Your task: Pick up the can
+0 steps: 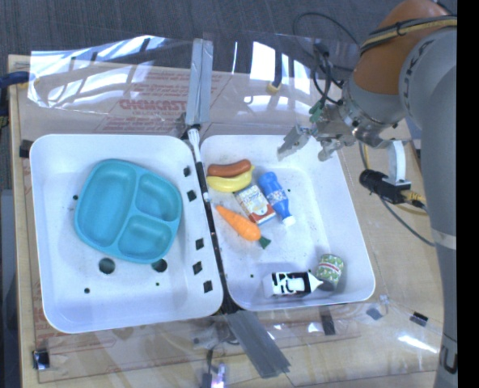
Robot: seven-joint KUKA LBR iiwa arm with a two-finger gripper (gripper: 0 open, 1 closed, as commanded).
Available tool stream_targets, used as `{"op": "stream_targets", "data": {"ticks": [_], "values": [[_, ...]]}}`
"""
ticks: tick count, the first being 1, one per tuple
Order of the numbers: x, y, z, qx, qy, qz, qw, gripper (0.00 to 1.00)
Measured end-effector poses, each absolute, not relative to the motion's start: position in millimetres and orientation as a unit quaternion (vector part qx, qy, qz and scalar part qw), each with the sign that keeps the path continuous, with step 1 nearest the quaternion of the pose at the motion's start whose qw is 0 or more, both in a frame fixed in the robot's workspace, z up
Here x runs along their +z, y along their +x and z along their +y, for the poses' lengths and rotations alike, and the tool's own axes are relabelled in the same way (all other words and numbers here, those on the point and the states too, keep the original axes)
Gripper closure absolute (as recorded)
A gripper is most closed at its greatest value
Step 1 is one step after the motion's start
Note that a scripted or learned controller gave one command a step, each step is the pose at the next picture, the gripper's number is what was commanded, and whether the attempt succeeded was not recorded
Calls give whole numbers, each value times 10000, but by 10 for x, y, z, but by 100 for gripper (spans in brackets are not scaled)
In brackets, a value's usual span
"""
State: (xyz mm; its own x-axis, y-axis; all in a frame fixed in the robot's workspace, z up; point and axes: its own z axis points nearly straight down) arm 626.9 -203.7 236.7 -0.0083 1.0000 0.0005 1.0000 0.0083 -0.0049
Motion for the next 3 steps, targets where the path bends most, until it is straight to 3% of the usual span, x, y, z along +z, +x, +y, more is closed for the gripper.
{"op": "stream_targets", "data": {"ticks": [1,2,3], "values": [[2159,5610,-1926,7,-6585,-7526,8,0],[2029,4944,-2109,9,-6427,-7661,10,0],[2441,4771,-2114,3,-6366,-7712,-3,0]]}}
